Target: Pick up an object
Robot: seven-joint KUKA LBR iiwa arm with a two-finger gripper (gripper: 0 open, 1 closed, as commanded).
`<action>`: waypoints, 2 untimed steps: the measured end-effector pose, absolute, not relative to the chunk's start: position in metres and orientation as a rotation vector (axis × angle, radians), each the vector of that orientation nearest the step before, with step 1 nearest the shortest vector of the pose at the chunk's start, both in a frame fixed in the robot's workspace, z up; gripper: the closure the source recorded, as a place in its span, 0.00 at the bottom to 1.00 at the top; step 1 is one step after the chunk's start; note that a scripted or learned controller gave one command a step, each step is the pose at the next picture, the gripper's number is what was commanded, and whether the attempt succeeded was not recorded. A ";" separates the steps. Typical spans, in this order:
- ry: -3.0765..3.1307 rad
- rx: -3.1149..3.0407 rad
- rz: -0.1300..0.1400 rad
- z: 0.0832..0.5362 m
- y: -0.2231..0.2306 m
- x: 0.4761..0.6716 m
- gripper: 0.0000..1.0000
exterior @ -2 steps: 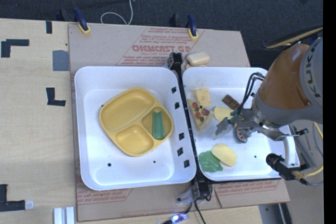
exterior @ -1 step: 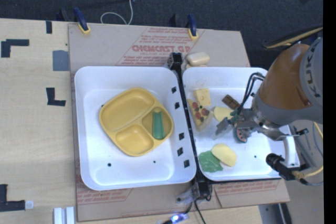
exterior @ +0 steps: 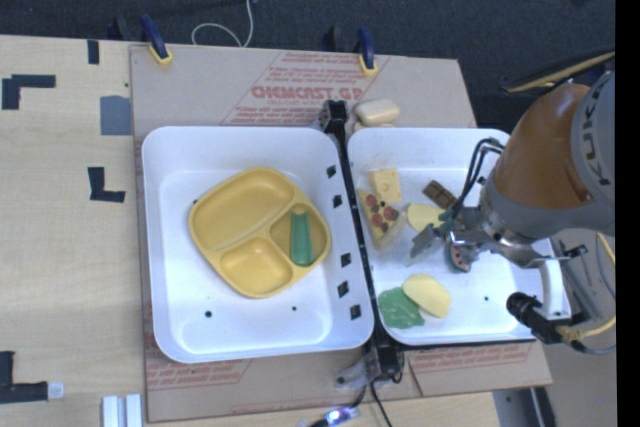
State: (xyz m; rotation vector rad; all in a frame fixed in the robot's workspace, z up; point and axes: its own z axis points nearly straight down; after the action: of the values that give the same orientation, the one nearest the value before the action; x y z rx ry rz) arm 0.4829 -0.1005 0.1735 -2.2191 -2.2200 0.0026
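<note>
bench: wood top with a cardboard sheet clamped on, dark carpet behind
bins: left bin has a yellow divided plate; right bin has toy food
arm: reaching in low over right bin
gripper: fingers spread, gripping nothing, just right of the pizza slice

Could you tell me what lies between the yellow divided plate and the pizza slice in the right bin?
In the camera view, the bins' adjoining rims run between the yellow divided plate and the pizza slice, with bare white floor either side.
</note>
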 end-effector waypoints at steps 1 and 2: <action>-2.220 -2.219 0.003 0.174 -0.101 0.483 0.00; -2.219 -2.217 0.004 0.183 -0.100 0.483 1.00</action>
State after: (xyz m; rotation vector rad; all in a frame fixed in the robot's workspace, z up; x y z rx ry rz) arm 0.4826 -0.1000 0.1831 -2.2170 -2.2194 0.0039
